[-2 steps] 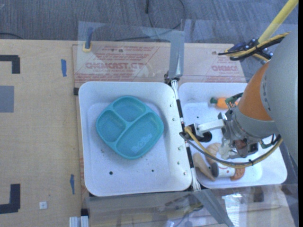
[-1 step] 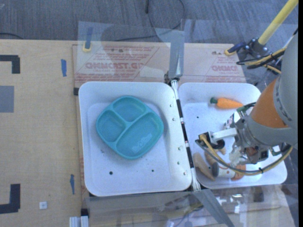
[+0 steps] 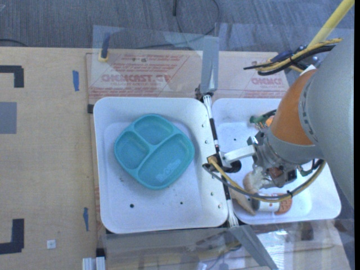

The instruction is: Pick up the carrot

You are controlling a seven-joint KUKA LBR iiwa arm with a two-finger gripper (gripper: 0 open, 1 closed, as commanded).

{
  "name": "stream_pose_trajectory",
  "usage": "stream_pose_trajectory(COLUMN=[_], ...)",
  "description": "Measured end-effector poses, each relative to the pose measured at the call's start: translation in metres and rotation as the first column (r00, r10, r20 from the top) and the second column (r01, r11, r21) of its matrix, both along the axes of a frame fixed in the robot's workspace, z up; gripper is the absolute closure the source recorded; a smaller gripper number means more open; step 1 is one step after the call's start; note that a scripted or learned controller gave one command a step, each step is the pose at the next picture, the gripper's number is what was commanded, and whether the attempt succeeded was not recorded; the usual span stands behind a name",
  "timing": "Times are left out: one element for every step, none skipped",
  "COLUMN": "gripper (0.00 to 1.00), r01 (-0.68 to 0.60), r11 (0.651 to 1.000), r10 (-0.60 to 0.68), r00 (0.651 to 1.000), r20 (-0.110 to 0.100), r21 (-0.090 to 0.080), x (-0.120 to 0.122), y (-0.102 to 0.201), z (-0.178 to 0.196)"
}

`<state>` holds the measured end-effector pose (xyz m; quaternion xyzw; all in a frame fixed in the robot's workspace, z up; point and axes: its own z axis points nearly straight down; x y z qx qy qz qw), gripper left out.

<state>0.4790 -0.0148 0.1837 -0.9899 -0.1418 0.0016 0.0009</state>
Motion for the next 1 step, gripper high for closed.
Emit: stream_pose_trajectory(gripper=[1.00], r01=[0.083], r11=[0.997], r10=[-0.083], r00=[0.997], r20=[0.001], r21=[-0.001], x=[0.0000], y=[0.0007], z=[0.0000])
